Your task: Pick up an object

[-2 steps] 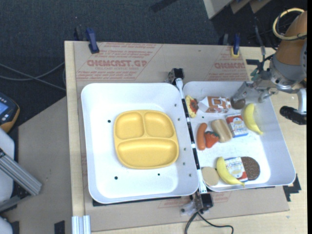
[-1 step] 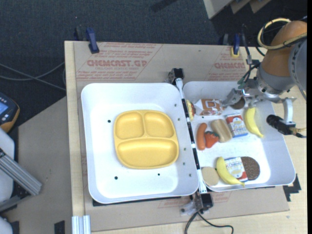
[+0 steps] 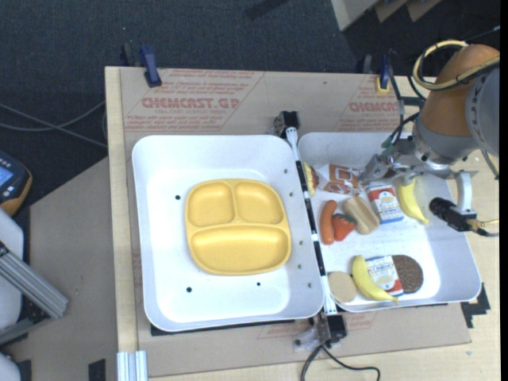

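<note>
The jaws (image 3: 390, 165) hang low over the right bin (image 3: 456, 280), in its far part, and whether they are apart or closed cannot be told, nor whether anything sits between them. Directly beneath and beside them lie the toy foods: a small carton (image 3: 386, 205) with a red-and-white label whose print is too small to read, touching a tan hot dog bun (image 3: 361, 214) on its left and a yellow banana (image 3: 412, 201) on its right. Farther left are an orange carrot (image 3: 327, 221) and a red pepper (image 3: 343, 226), close by the bin's left wall. Near the far wall lies a flat packet (image 3: 340, 178) in orange and white, its lettering unreadable. Along the near edge sit a second banana (image 3: 365, 279), a blue-and-white labelled pack (image 3: 382, 272), a brown round cookie (image 3: 409, 272) and a pale round slice (image 3: 342, 286).

The left bin (image 3: 155, 213) holds a yellow divided plate (image 3: 237, 226) with three compartments, set about in its middle.

The table (image 3: 119, 173) is covered in brown protective paper printed in red with "CHEMCAST GP" repeated along the far edge. Blue clamps (image 3: 148, 64) grip that far edge near both corners.
</note>
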`<action>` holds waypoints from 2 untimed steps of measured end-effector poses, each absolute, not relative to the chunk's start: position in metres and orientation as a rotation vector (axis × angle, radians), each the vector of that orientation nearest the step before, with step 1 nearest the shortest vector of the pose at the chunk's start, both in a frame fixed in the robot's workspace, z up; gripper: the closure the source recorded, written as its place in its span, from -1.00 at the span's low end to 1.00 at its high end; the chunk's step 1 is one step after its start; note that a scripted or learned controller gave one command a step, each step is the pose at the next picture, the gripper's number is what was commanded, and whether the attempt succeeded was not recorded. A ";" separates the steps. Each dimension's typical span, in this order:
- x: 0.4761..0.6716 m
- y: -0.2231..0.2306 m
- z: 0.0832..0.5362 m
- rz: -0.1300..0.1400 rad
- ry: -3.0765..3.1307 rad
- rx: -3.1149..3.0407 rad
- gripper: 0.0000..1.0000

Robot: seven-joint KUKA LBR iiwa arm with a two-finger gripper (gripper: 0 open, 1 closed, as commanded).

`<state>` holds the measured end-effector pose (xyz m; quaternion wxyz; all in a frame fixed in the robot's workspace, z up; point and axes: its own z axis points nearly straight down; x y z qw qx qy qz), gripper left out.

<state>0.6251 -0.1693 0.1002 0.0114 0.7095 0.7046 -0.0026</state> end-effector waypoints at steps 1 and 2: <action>0.620 -0.166 0.100 -0.009 2.195 2.214 -1.00; 0.614 -0.161 0.100 -0.013 2.194 2.214 -1.00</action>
